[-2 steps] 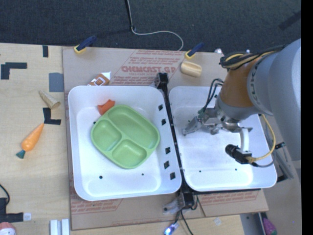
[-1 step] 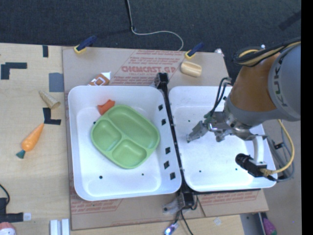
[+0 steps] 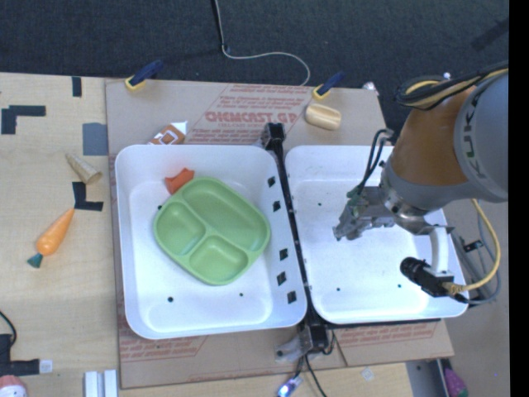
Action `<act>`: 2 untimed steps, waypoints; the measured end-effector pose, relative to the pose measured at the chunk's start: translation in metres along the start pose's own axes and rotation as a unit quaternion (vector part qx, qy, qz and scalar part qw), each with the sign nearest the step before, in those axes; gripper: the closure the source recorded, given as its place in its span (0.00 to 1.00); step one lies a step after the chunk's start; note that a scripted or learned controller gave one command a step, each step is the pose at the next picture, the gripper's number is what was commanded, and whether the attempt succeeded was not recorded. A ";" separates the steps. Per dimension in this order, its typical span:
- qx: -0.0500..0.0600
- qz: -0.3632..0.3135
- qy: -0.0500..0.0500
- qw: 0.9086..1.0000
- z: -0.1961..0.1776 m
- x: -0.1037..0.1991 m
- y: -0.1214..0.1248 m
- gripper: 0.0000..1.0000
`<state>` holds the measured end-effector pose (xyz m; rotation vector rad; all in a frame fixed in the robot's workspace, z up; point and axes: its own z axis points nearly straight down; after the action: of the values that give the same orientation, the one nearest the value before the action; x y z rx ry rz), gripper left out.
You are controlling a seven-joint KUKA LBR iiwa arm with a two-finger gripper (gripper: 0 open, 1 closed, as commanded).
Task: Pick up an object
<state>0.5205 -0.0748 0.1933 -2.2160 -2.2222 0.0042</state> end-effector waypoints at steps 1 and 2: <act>-0.004 -0.004 0.001 1.000 -0.054 0.080 -0.001 1.00; -0.007 -0.002 0.001 1.000 -0.165 0.105 -0.037 1.00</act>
<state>0.4835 0.0299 0.3580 -2.2174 -2.2320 -0.0134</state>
